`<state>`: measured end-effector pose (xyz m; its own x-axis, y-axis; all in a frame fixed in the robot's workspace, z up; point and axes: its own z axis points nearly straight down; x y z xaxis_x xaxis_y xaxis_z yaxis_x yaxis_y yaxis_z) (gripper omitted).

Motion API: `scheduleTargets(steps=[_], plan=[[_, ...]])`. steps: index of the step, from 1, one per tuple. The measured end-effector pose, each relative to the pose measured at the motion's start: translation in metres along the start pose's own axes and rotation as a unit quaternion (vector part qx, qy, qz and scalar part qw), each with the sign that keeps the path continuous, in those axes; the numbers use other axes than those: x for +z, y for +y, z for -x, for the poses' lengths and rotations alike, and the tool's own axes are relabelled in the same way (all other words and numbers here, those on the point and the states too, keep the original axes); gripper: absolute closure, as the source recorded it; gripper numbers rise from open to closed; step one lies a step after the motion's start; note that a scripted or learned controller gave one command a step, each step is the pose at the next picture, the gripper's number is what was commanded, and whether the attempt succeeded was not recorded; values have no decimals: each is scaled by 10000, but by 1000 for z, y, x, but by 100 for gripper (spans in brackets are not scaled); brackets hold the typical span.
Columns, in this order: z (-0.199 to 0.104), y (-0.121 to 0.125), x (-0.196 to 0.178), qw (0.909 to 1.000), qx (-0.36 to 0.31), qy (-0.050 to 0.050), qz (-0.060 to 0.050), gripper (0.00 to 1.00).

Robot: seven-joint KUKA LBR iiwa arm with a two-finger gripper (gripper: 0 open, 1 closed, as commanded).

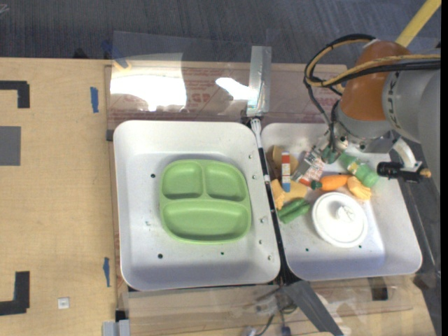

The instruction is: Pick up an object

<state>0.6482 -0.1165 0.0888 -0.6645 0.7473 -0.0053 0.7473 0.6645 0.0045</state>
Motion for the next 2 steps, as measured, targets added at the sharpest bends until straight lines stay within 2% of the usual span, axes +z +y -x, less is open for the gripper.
scheduleTargets(steps=[1, 2], plan=[[-20, -21, -1, 9979, 653, -9, 10, 0], [-19, -20, -12, 9979, 640, -30, 19, 100]])
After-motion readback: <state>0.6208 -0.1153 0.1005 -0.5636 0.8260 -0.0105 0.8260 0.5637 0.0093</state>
